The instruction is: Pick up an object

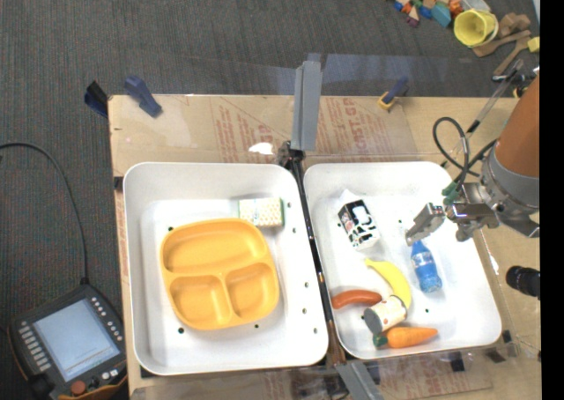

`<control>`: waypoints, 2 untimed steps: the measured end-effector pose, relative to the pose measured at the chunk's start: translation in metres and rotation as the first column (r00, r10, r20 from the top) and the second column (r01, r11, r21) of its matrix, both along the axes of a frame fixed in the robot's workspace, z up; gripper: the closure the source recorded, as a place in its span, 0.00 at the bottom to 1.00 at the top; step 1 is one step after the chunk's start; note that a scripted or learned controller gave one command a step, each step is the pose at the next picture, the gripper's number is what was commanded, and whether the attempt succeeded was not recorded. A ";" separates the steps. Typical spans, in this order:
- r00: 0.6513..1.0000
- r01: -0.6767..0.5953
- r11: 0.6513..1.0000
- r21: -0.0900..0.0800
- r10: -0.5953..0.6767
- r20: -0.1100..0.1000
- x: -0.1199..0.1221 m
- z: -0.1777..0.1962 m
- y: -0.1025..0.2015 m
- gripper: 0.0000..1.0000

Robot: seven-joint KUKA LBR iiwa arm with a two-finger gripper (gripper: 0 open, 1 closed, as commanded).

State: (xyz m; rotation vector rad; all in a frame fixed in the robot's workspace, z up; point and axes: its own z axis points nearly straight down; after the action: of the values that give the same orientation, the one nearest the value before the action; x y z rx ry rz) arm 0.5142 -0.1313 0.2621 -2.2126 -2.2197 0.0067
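1. Two white bins side by side: left bin [141, 213] with an orange divided tray [220, 273] and a small patterned box [262, 211] touching its far edge.
2. Right bin [397, 174]: black-and-white carton [358, 223], banana [392, 281], blue bottle [426, 267], sausage [356, 299], carrot [410, 336].
3. Gripper [425, 224] above the right bin, near the bottle, holding nothing; finger spread impossible to tell.

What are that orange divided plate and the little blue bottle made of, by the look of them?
The divided plate looks like moulded plastic: one even orange colour, rounded compartment walls, a soft matt sheen. The blue bottle seems to be clear tinted plastic with a white cap, though it is too small to be sure.
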 end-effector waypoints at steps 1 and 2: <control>1.000 -0.025 1.000 0.002 0.025 0.001 -0.027 -0.138 -0.043 0.00; 0.990 -0.138 0.990 0.002 0.138 0.003 0.048 -0.178 -0.058 0.00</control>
State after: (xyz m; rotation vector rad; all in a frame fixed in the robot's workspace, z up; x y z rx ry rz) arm 0.5622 -0.1896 0.0840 -2.0544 -2.3682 0.0023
